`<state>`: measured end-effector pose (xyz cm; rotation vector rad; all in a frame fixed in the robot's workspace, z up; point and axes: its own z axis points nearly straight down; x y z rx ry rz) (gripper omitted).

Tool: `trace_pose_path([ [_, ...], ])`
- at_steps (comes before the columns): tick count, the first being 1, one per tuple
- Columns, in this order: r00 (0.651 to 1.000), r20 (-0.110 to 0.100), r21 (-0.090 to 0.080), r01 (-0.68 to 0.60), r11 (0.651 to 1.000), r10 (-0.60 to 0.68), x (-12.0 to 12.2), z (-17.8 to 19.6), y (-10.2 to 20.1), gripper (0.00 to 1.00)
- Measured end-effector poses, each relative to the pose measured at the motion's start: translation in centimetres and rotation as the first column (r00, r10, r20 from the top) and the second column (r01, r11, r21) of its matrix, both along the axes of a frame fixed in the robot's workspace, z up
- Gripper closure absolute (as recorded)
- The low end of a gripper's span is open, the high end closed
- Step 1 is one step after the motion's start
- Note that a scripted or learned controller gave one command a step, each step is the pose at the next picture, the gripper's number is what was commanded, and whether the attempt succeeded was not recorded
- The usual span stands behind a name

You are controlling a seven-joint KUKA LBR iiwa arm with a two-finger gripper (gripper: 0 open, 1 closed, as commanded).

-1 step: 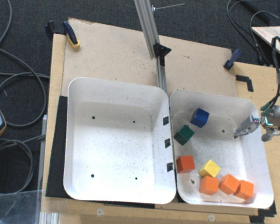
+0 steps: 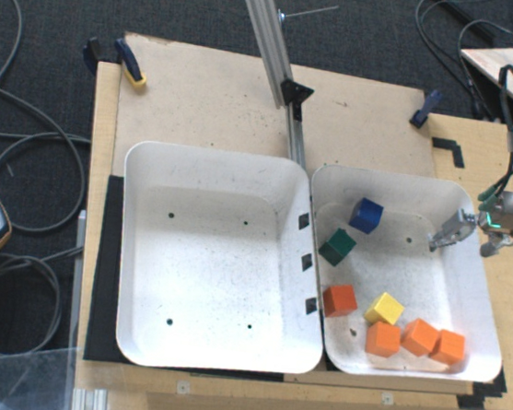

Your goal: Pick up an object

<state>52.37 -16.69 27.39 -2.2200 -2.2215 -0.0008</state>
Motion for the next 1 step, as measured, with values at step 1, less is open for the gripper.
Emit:
trace_pose_path([
  [1,1.0,-0.005,0.001,0.0,1.0,0.0,0.71,-4.81,0.63,0.0],
])
